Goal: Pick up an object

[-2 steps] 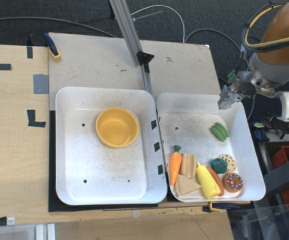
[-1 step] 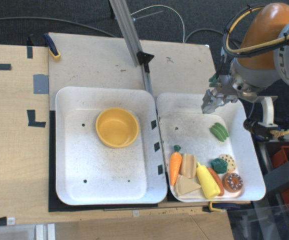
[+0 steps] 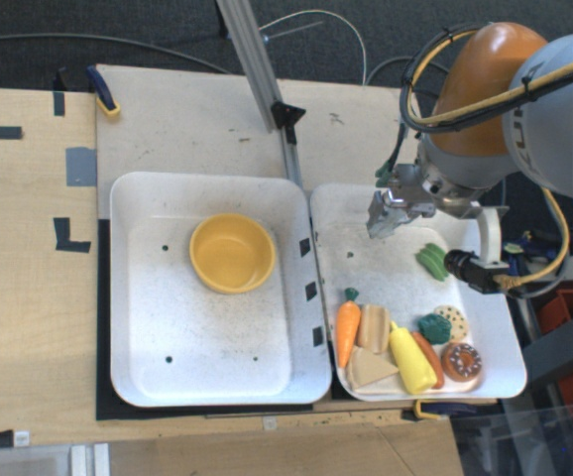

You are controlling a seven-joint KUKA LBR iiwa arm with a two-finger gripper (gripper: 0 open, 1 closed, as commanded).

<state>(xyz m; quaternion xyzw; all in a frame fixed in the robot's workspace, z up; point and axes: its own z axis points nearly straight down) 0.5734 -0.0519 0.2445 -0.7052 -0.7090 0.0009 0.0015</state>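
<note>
Camera view: gripper [image 3: 382, 222] above-left of green toy [image 3: 432, 261].

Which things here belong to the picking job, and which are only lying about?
Belong to the job:
gripper, above the right bin
carrot
yellow piece
green piece
donut

Only lying about:
yellow bowl in the left bin
blue and yellow clamp on the bench
grey metal pole

Toy foods crowd the right bin's near edge: carrot [image 3: 347, 331], yellow bottle [image 3: 412, 357], donut [image 3: 462, 362] (green piece [image 3: 432, 261] lies apart).
</note>
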